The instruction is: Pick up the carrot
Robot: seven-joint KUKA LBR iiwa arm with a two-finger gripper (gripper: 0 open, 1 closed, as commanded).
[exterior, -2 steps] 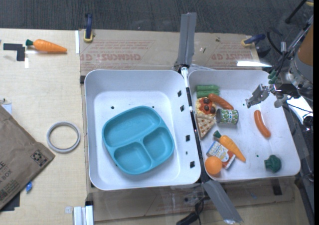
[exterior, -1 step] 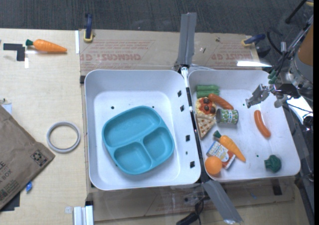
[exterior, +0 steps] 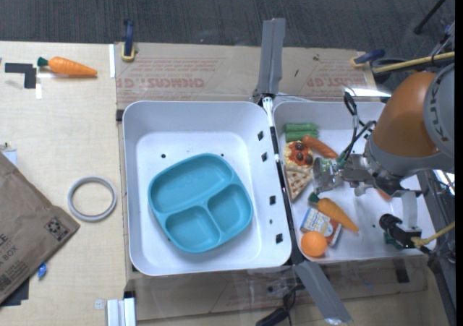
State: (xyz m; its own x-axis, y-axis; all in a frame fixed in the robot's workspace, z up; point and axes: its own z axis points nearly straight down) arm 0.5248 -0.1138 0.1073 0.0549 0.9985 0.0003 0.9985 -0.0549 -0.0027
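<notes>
1. over on the right bin [exterior: 405,241], the arm [exterior: 409,118] comes in from the right side and its claw [exterior: 327,176] sits low over the food pile, near the bin's left wall.
2. can't really tell how the claw is set, it's a blur of metal bits from this angle, so i won't guess. nothing visibly gripped in it as far as i can see.
3. the carrot [exterior: 338,213] i'd go for lies in the same bin, just below the claw and a touch to the right of it in the picture. close, but it looks apart from the claw, not touching.
4. long axis is the main thing here: it runs on a diagonal, fat end up-left toward the claw, thin tip pointing down-right. so my guess is the claw wants to drop down slightly toward the near edge and close across that diagonal, not along it.
5. crowding: an orange ball [exterior: 314,243] sits just beside the carrot's lower left, a pizza slice [exterior: 297,167] is up-left by the wall, and there's a second orange veg [exterior: 319,147] plus something green [exterior: 301,130] further back. easy to nab the wrong thing.
6. fyi there's another carrot [exterior: 70,67] way off on the bench [exterior: 58,144] at far left, well out of play imo. left bin [exterior: 145,136] just has a blue divided plate [exterior: 200,202].
</notes>
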